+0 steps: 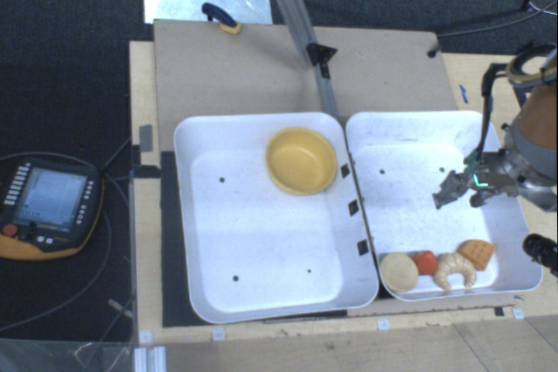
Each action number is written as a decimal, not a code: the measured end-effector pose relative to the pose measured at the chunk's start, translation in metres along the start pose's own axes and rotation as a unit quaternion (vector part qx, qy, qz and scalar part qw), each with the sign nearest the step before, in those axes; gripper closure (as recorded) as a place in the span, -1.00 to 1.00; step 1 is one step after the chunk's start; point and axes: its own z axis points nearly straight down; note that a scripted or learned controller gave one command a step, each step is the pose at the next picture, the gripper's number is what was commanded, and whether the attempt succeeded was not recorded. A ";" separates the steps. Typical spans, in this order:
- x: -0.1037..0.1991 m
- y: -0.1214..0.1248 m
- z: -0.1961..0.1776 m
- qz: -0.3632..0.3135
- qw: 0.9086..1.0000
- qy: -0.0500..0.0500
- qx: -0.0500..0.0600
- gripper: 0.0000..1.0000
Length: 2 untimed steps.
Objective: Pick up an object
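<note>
A yellow bowl (302,159) sits at the back right of the left bin (209,266). Along the front edge of the right bin (410,135) lie a pale round bun (400,271), a small red piece (425,262), a cream croissant (457,271) and an orange waffle-like piece (477,253). My gripper (462,190) hangs over the right side of the right bin, behind the food pieces and apart from them. Its dark fingers (449,190) stand spread with nothing between them.
A brown board (261,74) lies behind the bins, with a metal pole (296,4) slanting across it. A teach pendant (45,205) rests on the floor to the left. A blue and yellow clamp (221,16) sits at the board's back edge.
</note>
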 end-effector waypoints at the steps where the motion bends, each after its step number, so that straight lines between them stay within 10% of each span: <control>1: 0.000 0.000 0.000 0.000 1.000 0.000 0.000 -1.00; 2: -0.003 0.006 0.045 0.000 1.000 0.000 0.002 -1.00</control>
